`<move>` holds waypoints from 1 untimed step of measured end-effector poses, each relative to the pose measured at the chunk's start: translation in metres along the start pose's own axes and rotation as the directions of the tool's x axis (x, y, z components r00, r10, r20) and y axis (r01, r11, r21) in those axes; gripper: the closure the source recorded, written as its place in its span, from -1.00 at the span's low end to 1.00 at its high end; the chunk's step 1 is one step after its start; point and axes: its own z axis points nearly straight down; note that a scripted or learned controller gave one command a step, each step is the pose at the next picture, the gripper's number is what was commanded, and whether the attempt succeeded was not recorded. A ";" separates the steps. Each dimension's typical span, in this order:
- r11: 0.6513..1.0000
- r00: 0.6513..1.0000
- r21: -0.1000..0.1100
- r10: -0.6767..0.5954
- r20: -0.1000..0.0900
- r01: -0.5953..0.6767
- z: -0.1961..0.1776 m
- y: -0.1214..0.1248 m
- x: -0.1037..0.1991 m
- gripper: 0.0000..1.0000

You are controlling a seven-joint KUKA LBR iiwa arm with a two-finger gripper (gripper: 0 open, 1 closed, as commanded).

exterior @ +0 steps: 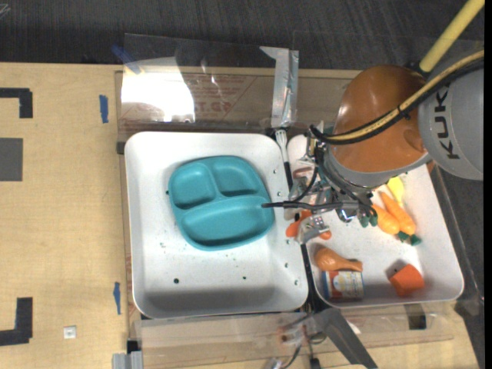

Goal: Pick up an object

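Observation:
The arm's orange band and grey wrist [380, 129] hang over the upper left part of the right bin [442, 237]. Below the wrist, the gripper [329, 206] sits low at that bin's left wall, amid dark cables. Toy carrots [396, 215] with green tips lie just to its right, next to a yellow piece [397, 187]. A tan drumstick-shaped toy [337, 260] lies in front of the gripper, and a small can [344, 285] rests on its side beyond that. An orange block [406, 278] sits near the bin's front right corner. A small orange bit [293, 227] lies at the divider.
The left bin [150, 267] holds a teal divided plate [219, 201] near its middle. A clear plastic sheet [200, 91] and a strip of silver tape [284, 87] lie behind the bins. Yellow and black hoses [453, 21] run off the arm at the upper right.

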 end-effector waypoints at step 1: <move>0.985 0.985 0.002 0.173 0.010 -0.173 -0.063 -0.025 -0.043 1.00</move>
